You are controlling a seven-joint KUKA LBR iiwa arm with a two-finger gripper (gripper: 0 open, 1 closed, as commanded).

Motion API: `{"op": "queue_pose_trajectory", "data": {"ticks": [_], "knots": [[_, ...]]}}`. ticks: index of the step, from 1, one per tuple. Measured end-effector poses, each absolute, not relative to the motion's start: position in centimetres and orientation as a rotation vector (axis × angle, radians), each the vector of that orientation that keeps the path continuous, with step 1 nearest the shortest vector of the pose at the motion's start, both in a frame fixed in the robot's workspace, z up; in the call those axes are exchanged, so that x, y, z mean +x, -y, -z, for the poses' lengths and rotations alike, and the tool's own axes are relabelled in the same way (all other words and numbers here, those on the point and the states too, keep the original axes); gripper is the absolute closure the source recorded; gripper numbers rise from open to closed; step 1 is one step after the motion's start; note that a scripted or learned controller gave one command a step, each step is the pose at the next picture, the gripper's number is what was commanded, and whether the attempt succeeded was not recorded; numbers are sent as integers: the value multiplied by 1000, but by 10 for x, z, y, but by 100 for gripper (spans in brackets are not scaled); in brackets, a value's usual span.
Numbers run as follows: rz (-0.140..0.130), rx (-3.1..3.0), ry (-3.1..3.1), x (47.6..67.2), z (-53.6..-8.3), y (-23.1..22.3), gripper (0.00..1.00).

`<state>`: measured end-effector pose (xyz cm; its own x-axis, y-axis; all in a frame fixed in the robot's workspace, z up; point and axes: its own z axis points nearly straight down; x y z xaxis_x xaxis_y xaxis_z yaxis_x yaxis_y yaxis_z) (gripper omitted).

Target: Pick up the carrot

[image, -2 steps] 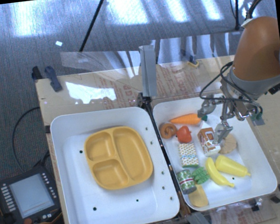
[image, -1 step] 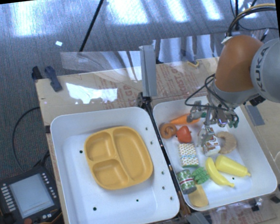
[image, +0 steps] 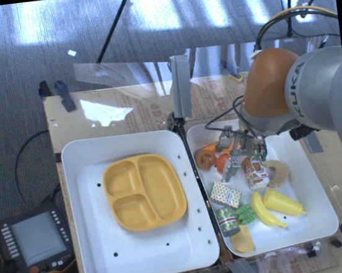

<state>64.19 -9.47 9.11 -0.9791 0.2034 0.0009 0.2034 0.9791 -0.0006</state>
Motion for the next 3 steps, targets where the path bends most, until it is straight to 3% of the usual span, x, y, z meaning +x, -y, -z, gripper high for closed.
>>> {"op": "queue_pose_trajectory", "data": {"ticks": [1, 2, 3], "knots": [[2, -311, 3131, 644, -101, 91, 100], [3, -309, 3130, 644, -100, 91, 0], [1, -828, 3027, 638, -88, 91, 0]]}}
